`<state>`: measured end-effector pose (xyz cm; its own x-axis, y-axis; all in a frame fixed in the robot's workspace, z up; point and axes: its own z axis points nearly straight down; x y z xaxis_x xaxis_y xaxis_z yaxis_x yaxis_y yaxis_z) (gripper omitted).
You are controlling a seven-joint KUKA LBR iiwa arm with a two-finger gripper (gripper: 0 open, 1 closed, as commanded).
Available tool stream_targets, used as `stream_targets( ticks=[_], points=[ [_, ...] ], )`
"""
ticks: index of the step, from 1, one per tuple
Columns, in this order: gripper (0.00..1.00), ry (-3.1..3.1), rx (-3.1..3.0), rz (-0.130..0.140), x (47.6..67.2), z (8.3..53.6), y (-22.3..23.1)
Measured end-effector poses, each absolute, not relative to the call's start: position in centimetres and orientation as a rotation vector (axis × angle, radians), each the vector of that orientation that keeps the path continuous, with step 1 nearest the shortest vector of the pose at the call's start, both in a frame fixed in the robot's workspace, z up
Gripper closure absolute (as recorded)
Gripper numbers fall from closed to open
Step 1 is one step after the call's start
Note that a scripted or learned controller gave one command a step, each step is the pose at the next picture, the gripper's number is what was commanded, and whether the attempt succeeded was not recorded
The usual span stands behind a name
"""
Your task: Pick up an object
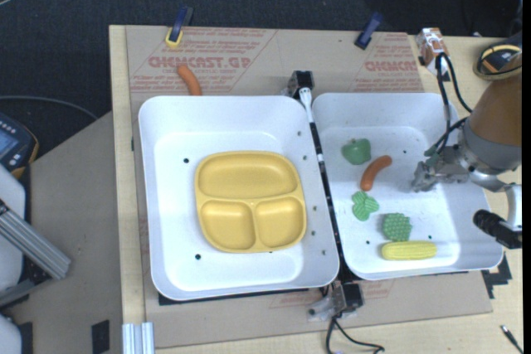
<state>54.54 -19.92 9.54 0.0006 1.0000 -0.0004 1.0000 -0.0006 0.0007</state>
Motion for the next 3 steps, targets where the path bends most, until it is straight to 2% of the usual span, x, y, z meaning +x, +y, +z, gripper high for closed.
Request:
stream_targets(
  ticks=[2,3],
  points=[
    [1.00,2.218,2.214,0.005,56.2,19.5,-20.6],
    [1.00,2.219,2.215,0.004,56.4,22.7,-20.6]
  ],
)
